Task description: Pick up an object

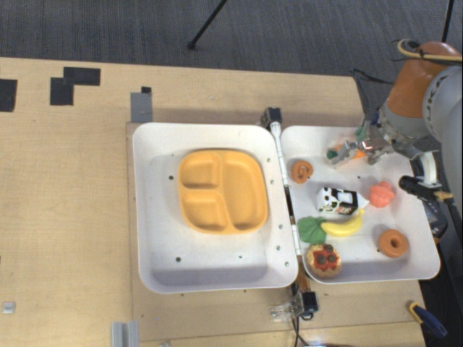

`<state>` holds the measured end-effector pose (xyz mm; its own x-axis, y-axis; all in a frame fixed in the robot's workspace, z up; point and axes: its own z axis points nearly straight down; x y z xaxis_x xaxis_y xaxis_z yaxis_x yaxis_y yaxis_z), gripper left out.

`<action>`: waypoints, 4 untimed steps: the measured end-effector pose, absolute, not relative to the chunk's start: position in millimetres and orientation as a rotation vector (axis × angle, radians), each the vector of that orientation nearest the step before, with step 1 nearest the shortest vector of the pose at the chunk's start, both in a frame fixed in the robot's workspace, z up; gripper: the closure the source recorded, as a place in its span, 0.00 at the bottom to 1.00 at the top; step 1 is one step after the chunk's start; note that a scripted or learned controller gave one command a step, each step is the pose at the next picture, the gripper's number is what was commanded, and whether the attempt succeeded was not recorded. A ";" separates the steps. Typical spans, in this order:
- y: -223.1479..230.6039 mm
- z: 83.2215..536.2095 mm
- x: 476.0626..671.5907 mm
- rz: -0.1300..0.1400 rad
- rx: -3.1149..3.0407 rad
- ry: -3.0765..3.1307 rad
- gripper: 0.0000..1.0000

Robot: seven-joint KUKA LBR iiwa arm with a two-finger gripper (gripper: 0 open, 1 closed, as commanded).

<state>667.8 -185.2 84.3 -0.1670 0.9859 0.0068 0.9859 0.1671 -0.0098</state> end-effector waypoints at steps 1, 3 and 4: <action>-131.3 86.3 668.0 0.007 -2.025 -2.394 0.00; -88.5 86.8 667.7 0.013 -2.234 -2.205 0.00; -87.3 86.6 667.6 0.012 -2.271 -2.162 0.00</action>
